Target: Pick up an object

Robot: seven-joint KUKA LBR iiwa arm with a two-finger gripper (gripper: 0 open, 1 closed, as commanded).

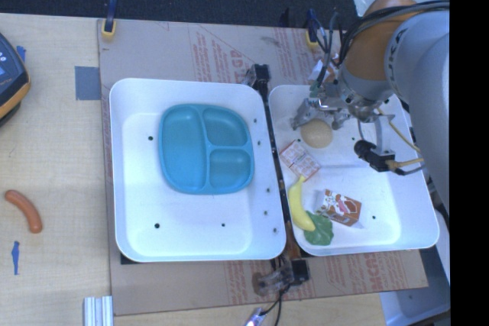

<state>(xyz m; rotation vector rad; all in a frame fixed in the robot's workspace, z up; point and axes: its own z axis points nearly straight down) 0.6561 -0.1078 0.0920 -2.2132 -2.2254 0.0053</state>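
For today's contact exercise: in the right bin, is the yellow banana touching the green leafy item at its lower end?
Touching. The camera view shows the banana running down with its lower end overlapping the green leafy item, no white bin floor between them.

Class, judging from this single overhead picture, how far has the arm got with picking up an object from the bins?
Done: the pincer has reached into the right white bin, just above the round beige ball. In hand: nothing visibly lifted; whether it grips the ball cannot be told. Left: grasping and raising an item. The yellow banana and small red-and-white packet lie untouched.
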